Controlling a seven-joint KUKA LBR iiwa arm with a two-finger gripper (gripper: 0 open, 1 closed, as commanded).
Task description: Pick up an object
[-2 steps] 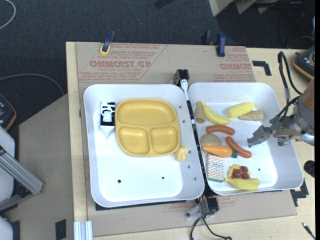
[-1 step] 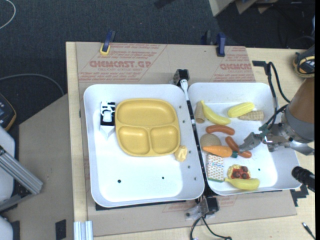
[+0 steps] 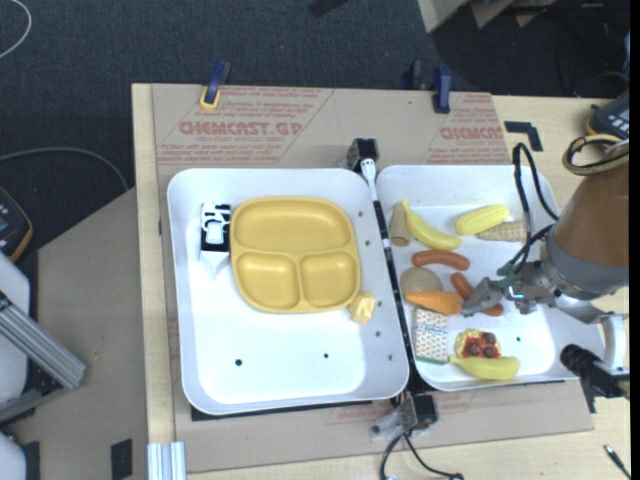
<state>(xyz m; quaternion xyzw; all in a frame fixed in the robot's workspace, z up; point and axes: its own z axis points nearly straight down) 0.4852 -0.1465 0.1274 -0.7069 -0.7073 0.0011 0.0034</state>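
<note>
Item: carrot [image 3: 436,302], orange, tapered, lying roughly flat in the right bin [image 3: 450,179], near its middle and toward the left wall. Judged the likeliest target, since the gripper [image 3: 487,298] sits just beside its right end.

Neighbours: a pale round piece [image 3: 420,282] touching the carrot from above-left; a red sausage [image 3: 441,260] just above that; a second, smaller sausage [image 3: 463,287] between carrot and gripper; a patterned packet [image 3: 432,336] directly below; a banana [image 3: 487,367] with a dark-red topped piece [image 3: 477,344] near the front wall; another banana [image 3: 430,230] and a corn cob [image 3: 481,218] toward the back.

Gripper: dark fingers low over the bin floor, pointing left. Nothing is visibly clamped between them; how far apart they stand is too small and dark to read.

Handling note: the cluster is tight. A clean grasp probably calls for centring across the carrot's narrow width and descending straight, so the small sausage is not pinched alongside. The tapered end may slip; the thicker middle looks the safer hold.

Other: left bin [image 3: 190,298] bears a yellow divided plate [image 3: 295,252] and a small yellow piece [image 3: 362,309].
</note>
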